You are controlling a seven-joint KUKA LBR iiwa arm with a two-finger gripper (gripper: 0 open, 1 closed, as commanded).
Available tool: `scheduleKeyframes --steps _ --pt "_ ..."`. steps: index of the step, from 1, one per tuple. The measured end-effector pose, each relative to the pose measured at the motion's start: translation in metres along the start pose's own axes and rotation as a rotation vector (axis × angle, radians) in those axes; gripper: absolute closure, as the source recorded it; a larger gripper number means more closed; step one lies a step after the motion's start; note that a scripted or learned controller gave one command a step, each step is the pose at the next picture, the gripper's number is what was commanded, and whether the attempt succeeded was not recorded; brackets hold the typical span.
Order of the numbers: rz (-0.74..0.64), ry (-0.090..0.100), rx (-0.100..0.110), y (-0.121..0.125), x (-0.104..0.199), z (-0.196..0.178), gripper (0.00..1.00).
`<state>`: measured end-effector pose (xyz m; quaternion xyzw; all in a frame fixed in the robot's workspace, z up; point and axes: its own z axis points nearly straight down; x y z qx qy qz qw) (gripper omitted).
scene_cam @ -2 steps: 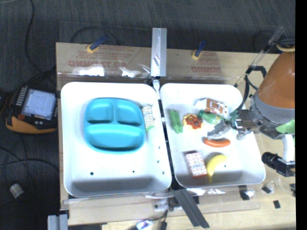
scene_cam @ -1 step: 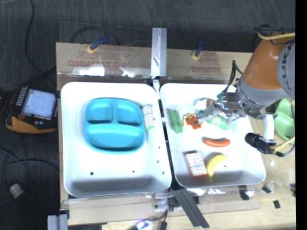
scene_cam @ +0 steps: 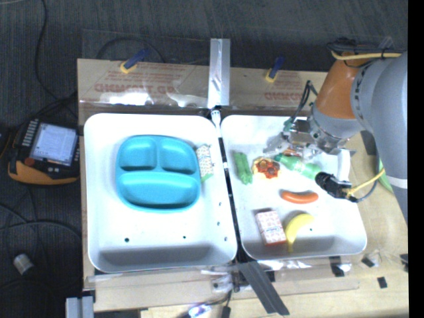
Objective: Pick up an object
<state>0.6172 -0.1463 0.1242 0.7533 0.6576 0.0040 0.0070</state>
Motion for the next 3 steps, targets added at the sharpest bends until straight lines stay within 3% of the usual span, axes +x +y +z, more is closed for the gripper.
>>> scheduleKeyframes --steps 1,2,3 --pt "0.215 -0.001 -0.008 0.028 -0.008 0.027 0.0" --pt "0.212 0.002 0.01 0.025 -0.005 0.019 1.0" --pt "0.111 -0.002 0.03 0.045 0.039 -0.074 1.0"
